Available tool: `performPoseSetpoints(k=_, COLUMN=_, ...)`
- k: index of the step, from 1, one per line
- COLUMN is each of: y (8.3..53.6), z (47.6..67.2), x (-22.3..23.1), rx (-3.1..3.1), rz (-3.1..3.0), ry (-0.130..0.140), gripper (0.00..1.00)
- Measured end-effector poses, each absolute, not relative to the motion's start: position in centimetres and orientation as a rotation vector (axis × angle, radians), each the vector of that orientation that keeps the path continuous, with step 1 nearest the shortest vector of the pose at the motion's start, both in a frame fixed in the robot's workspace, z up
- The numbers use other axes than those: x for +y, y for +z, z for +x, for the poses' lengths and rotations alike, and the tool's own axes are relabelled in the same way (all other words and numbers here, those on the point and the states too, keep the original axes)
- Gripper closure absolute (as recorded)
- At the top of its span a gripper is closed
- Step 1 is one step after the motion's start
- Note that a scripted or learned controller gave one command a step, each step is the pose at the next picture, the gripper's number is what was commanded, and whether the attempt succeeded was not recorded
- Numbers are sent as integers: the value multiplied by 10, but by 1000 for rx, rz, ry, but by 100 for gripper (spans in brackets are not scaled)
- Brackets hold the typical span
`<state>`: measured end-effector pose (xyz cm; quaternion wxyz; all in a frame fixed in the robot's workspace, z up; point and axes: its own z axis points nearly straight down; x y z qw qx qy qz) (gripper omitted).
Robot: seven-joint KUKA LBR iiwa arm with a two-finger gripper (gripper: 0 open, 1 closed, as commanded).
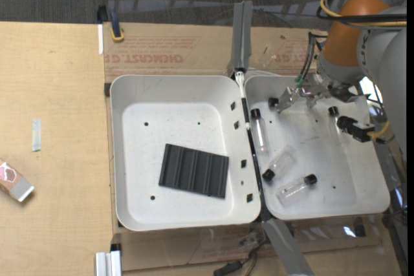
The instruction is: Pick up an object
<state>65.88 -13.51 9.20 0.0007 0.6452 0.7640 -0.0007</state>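
Beside the right bin's (381, 197) left wall, a clear vial (257, 129) lies lengthwise; fingers' state unclear.

- I see a dark ribbed panel (194, 170) lying flat in the left bin (129, 100).
- Three clear black-capped vials (297, 186) lie scattered in the right bin (362, 197).

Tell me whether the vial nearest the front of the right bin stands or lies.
Lying. The vial rests lengthwise on the right bin floor, black cap toward the right.
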Motion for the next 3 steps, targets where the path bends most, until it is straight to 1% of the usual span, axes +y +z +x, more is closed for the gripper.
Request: performPoseSetpoints(k=3, y=92, z=659, x=-135, rx=2399, rz=2026, ry=-2, gripper=0)
